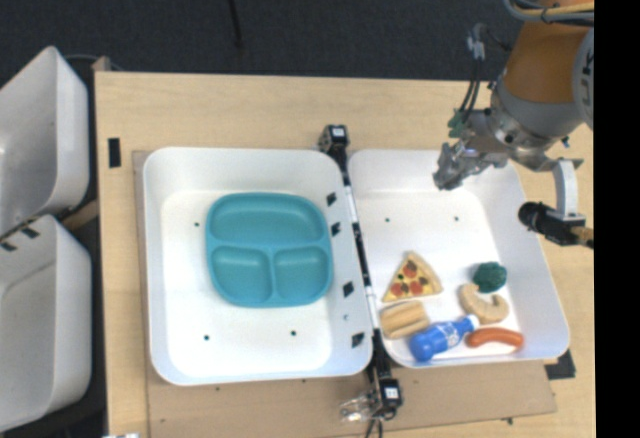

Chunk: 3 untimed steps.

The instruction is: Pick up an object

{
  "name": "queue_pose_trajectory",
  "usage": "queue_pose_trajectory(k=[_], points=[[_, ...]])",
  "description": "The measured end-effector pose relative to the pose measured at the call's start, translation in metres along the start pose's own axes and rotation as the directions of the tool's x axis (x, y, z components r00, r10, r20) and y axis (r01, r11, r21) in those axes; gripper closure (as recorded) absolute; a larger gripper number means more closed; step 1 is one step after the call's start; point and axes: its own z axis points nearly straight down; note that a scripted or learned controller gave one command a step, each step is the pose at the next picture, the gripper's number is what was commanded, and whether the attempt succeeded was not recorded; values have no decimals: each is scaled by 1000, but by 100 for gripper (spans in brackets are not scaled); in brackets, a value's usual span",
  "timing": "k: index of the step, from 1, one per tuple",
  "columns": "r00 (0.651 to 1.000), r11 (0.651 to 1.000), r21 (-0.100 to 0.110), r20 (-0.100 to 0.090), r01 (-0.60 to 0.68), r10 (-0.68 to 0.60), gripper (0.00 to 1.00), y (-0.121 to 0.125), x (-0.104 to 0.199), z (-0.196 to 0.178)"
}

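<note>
Toys crowd the near corner of the right bin (500, 188): a flat pizza slice (414, 278) with red dots on yellow, a tan bread roll (402, 318), a blue bottle (438, 338) with a white cap lying on its side, a red sausage (494, 337), a curved beige pastry piece (484, 304) and a knobbly dark green broccoli-like lump (489, 275). All look like smooth moulded plastic. The gripper (452, 169) hangs over the bin's far edge, well apart from them, nothing between its fingers; whether they are spread I cannot tell. A teal three-compartment plate (268, 248) lies in the left bin (180, 336) on the pale wooden table (250, 111).
</note>
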Motion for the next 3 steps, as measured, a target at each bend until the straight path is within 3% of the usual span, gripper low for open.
queue_pose_trajectory(k=[3], points=[[1000, 1000, 5, -2, 2, -2, 100, 32, 157, -5]])
